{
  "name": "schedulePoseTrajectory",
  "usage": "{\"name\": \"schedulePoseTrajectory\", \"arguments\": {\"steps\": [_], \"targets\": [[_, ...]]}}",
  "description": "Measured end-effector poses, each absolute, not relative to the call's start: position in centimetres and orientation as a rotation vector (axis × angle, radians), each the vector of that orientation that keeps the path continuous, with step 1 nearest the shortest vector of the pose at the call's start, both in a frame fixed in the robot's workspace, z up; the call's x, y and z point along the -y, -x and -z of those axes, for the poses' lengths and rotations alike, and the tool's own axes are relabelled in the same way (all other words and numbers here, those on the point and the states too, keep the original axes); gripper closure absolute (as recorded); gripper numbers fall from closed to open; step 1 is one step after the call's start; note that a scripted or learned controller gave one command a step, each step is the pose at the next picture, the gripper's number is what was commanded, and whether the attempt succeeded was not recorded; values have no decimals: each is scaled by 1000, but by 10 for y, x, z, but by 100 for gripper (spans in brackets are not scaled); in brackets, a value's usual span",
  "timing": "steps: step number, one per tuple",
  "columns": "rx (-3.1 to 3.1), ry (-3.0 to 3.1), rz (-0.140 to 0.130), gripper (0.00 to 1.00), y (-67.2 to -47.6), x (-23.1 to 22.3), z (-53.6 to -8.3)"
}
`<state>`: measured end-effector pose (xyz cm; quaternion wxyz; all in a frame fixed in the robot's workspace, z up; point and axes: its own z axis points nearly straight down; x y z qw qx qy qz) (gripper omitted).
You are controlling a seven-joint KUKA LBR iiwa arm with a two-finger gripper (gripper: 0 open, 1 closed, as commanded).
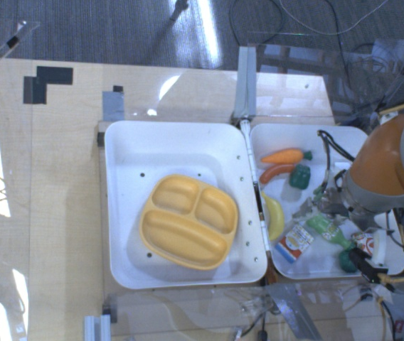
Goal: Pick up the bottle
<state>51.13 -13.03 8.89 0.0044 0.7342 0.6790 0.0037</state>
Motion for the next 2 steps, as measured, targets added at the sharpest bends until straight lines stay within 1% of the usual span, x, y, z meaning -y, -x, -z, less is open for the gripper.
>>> {"name": "schedulePoseTrajectory", "arguments": {"steps": [1,2], "targets": [[-2127,-2292,-22,100,-515,129,-101],[-2194,-2242,-8,100,-520,58,-248]]}}
